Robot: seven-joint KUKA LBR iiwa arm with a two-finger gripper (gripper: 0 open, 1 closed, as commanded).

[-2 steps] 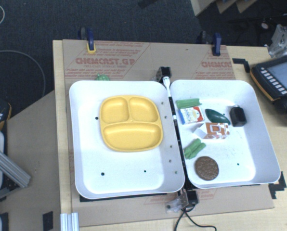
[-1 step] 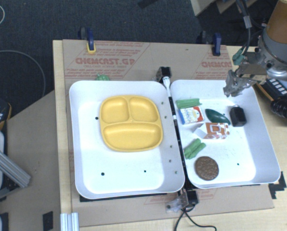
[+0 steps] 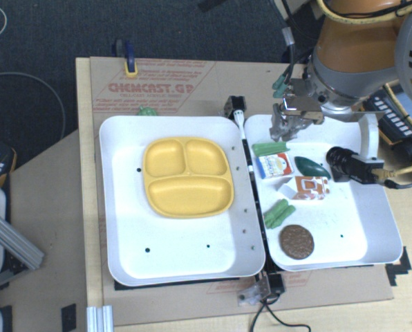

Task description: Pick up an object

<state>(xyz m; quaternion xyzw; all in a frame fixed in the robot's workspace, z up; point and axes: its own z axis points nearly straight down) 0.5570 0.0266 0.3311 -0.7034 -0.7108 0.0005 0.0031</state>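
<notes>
While the arm reaches in from the right, its gripper hangs over the far left corner of the right bin; I cannot tell whether it is open or closed, and nothing shows in its grasp. The left bin holds a yellow plate, lying flat near its middle. The loose things all lie in the left half of the right bin. A brown disc sits nearest the front. Behind it lies a green pod, then an orange packet and a small carton. A dark green leaf lies just right of the carton. A green strip lies just below the gripper, beside the carton.
</notes>
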